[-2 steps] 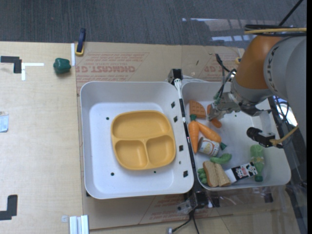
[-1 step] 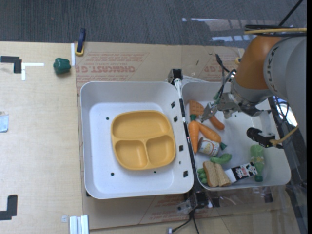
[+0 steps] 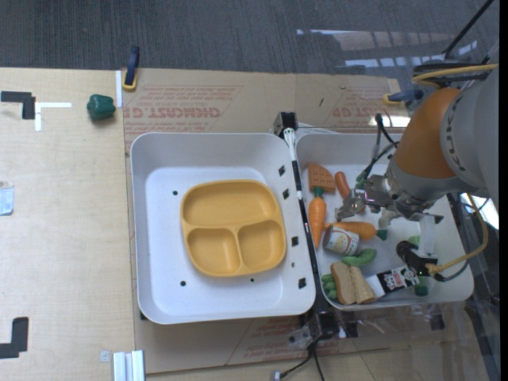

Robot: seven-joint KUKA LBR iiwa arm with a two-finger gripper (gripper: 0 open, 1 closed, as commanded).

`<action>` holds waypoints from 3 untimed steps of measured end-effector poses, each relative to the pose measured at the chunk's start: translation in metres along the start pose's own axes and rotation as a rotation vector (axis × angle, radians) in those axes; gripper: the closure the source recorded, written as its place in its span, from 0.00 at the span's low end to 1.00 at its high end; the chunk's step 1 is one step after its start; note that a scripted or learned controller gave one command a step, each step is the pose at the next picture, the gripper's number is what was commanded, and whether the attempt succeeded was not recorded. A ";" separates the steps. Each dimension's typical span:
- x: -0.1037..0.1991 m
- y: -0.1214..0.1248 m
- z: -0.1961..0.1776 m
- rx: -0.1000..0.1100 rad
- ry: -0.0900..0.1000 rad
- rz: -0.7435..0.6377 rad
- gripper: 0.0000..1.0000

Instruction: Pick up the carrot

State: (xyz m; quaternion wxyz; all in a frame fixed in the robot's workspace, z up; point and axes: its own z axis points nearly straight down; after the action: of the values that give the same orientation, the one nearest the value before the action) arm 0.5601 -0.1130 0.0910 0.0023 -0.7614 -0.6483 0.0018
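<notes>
Two shallow white bins sit side by side on a cardboard-covered bench (image 3: 206,101), the left bin (image 3: 151,236) holding a yellow divided plate (image 3: 233,227) and the right bin (image 3: 454,282) crowded with toy food, as a grey KUKA arm (image 3: 468,133) with an orange band (image 3: 425,137) reaches in from the right. The arm's gripper (image 3: 353,205) hangs low over the middle of the right bin, and whether it is released or clenched cannot be told at this angle; nothing can be seen held in it. The carrot (image 3: 317,219) lies at the left side of that bin, close beside the wall shared with the plate's bin, orange body with a green tip at its far end. It sits to the left of the gripper and slightly nearer the camera, near but apart from it, with its long axis running far-to-near, roughly parallel to the bin wall. By that lie, a grasp would likely call for a short shift left and a closing across the carrot's narrow width. Other orange pieces crowd the spot and could be mistaken for it: a slimmer reddish stick (image 3: 342,184) farther back and an orange piece (image 3: 359,229) just under the gripper. A small jar (image 3: 341,240), a green pod (image 3: 359,256) and a bread slice (image 3: 352,282) fill the near end.
</notes>
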 end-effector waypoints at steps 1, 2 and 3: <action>-0.019 -0.059 0.000 -0.005 0.000 0.075 0.00; -0.009 -0.079 -0.001 -0.011 -0.001 -0.155 0.00; -0.045 -0.075 -0.001 -0.008 -0.001 0.003 0.00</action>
State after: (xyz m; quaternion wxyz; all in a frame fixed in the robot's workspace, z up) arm 0.4786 -0.1450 0.0921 -0.0012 -0.7624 -0.6471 -0.0005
